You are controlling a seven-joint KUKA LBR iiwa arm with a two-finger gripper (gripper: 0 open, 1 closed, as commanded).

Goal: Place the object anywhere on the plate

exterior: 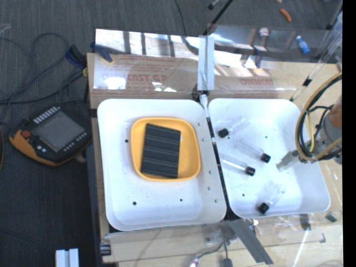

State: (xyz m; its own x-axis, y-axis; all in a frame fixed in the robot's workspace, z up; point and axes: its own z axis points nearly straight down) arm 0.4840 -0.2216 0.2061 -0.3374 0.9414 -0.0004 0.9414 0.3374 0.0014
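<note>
A yellow square plate sits in the left white bin. A dark, ribbed rectangular block lies flat on the plate, near its middle and slightly tilted. Several clear tubes with black caps lie in the right bin: one tube near the back left, another tube at the left middle, and a third tube at the front. My gripper hangs over the right side of the right bin, beside a capped tube, with nothing seen held in it.
The arm's wrist and yellow-black cables crowd the right bin's right edge. A metal divider and a clear panel stand behind the bins. A teach pendant lies on the floor at left.
</note>
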